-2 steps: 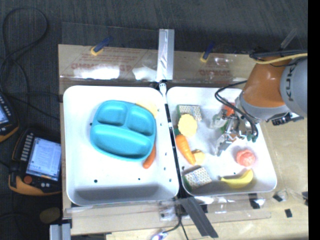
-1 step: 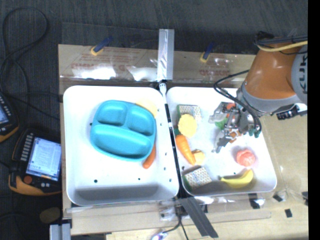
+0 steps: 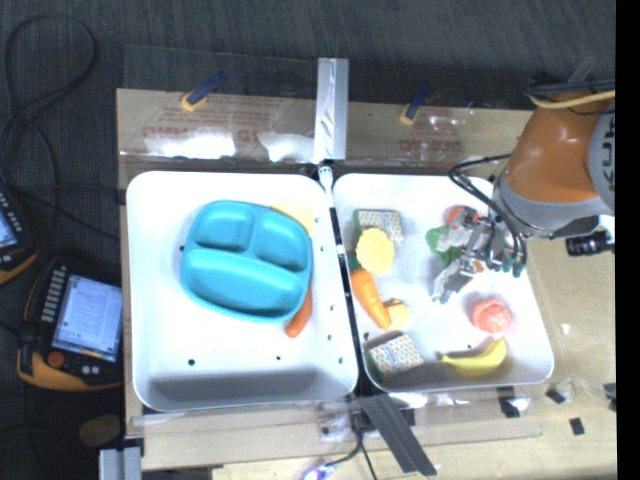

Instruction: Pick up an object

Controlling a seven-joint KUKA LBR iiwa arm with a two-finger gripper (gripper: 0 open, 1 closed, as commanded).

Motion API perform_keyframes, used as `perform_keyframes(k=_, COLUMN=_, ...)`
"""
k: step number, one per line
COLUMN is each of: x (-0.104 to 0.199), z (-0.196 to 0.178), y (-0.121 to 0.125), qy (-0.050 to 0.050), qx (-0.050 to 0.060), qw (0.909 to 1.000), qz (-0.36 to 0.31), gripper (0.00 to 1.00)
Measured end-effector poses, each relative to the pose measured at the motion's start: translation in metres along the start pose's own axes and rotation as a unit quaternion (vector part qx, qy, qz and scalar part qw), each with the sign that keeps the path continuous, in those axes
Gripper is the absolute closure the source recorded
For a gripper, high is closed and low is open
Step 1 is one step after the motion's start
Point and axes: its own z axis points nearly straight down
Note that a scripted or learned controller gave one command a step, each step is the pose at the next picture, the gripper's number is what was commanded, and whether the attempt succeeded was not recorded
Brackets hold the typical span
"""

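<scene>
Dark carpet surrounds your bench (image 3: 230,118), and two shallow white bins sit on it side by side, with the arm (image 3: 560,173) reaching in from the right over the right bin (image 3: 535,353). You can see the claw (image 3: 462,268) low in the upper middle of that bin, but its metal parts blur into wires and glare, so you cannot tell how it stands, and nothing can be made out in its grasp. Treat the pick as not yet done. Closest to the claw are a green item (image 3: 441,237) just to its upper left, with a bit of red at its top edge, and a red tomato (image 3: 492,314) just below and to its right; either looks like the likely target, though you cannot say which. Further out you have a banana (image 3: 476,358) along the bottom wall, a checked sponge (image 3: 394,352) at the bottom left, a carrot (image 3: 368,298) lying along the left side, a yellow round piece (image 3: 375,251) above it and a second checked sponge (image 3: 381,222) at the top left. Across the divider, the left bin (image 3: 160,358) holds a blue divided plate (image 3: 245,258) with something orange (image 3: 298,318) poking out from under its lower right edge. What remains, as far as you can judge, is the whole grasp and lift.
</scene>
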Motion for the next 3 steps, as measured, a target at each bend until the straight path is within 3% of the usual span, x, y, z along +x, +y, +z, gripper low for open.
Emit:
perform_keyframes(k=1, x=-0.073, z=0.067, y=-0.034, qy=-0.002, qx=-0.007, qw=0.9965, qz=0.083, gripper=0.00)
perform_keyframes(k=2, x=-0.099, z=0.072, y=-0.005, qy=-0.001, qx=0.000, qw=0.9712, qz=0.238, gripper=0.00)
perform_keyframes(k=3, x=-0.086, z=0.072, y=0.030, qy=-0.003, qx=0.000, qw=0.9215, qz=0.388, gripper=0.00)
